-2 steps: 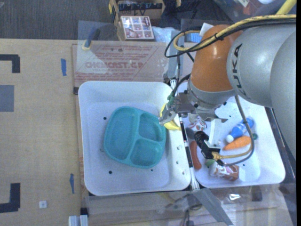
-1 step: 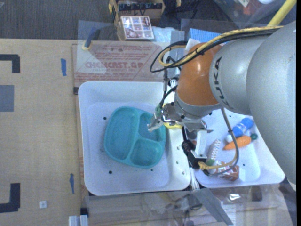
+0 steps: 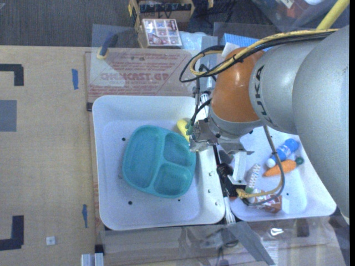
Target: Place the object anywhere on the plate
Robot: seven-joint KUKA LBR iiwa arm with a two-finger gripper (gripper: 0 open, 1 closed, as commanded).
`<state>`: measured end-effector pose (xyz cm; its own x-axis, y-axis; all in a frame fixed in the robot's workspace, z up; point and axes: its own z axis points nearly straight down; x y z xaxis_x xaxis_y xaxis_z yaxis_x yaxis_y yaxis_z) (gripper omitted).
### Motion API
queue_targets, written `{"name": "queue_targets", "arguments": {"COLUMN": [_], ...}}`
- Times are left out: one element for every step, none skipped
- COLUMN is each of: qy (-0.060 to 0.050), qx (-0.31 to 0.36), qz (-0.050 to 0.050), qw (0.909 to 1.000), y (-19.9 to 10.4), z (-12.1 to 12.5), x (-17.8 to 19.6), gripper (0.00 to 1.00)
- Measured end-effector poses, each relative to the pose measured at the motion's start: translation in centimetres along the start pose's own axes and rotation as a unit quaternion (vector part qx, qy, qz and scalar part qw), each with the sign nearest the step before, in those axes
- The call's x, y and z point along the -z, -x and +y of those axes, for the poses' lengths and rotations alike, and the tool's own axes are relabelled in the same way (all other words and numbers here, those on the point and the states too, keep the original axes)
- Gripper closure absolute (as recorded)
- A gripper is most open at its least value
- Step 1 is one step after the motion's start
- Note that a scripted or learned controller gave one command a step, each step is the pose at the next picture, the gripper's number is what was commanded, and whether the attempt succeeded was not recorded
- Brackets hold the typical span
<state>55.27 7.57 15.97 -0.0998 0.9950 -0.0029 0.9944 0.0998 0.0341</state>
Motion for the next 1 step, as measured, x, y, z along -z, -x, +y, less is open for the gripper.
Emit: {"name": "queue_targets", "arguments": {"qy": [-0.017], "qx": [0.208], "qz": [0.005], "qw": [0.9781], "y": [-1.32], "z": [-3.58], "x": [3.08], "gripper": [1.00]}}
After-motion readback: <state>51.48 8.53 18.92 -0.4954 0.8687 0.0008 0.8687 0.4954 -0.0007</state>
